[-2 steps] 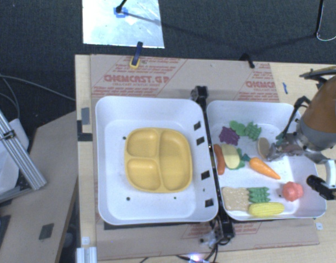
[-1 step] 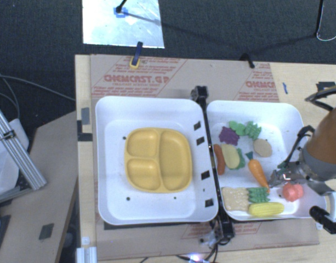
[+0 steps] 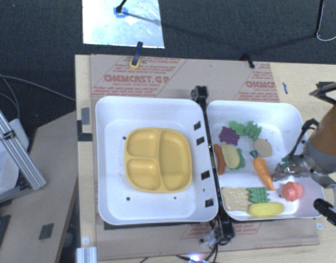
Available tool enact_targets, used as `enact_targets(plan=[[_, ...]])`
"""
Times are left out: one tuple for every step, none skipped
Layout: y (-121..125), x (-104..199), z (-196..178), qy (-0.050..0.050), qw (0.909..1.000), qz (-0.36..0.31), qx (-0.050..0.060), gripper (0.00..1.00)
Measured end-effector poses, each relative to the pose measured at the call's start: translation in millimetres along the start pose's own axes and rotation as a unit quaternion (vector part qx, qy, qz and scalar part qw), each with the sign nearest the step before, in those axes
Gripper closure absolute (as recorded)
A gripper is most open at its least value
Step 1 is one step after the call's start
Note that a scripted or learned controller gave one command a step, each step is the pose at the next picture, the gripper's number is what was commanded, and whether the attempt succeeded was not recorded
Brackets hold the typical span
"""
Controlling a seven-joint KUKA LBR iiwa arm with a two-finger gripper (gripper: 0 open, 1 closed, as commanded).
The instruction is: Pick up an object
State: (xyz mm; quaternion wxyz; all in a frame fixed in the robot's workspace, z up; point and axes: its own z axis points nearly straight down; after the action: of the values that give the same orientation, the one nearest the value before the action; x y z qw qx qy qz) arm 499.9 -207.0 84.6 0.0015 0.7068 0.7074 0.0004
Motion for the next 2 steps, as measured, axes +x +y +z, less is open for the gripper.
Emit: enact_targets(plan=[[-1,1,0,0.000,1.0000,0.000,0.000,0.00],[58,0,-178,-0.003,0.9999,-0.004,-0.010,0.00]])
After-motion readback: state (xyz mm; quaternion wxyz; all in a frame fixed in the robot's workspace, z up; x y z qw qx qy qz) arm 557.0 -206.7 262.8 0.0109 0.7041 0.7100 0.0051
